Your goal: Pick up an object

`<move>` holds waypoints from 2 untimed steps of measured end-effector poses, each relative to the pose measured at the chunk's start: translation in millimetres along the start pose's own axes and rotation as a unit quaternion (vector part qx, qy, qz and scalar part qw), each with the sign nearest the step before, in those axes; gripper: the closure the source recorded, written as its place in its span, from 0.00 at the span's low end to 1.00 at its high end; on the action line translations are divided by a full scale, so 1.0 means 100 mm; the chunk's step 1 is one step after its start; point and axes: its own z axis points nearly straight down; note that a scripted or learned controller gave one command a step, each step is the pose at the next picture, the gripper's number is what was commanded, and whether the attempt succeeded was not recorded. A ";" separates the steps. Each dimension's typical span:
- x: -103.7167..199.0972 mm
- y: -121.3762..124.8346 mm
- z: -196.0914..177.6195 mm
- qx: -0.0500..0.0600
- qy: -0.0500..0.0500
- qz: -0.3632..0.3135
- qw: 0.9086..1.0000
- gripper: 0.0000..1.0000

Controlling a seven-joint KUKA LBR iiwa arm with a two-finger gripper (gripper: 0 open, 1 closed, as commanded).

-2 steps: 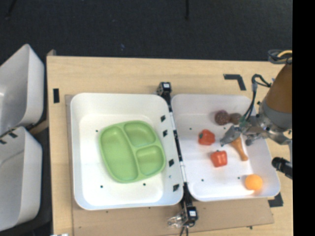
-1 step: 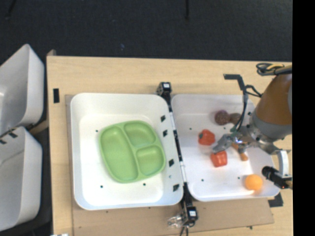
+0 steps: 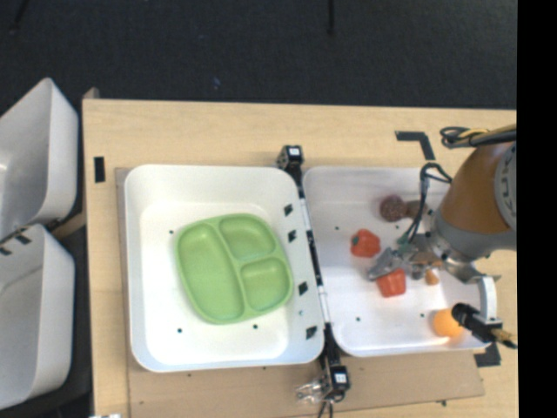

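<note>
Gripper (image 3: 389,266) is lowered into the right bin (image 3: 348,329) beside two red objects (image 3: 392,283) (one just under it); finger spacing cannot be judged, nothing visibly clamped.

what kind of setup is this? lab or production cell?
Most likely a lab grasping bench, not production: two shallow white bins side by side on a pale wooden bench, a green three-compartment plastic plate in the left bin, small red toy pieces under the grey arm's tool.
</note>
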 end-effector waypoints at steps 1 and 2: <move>-0.01 0.01 -0.11 -0.002 0.000 0.003 1.000 1.00; 0.05 0.04 -0.57 -0.002 0.000 -0.003 1.000 1.00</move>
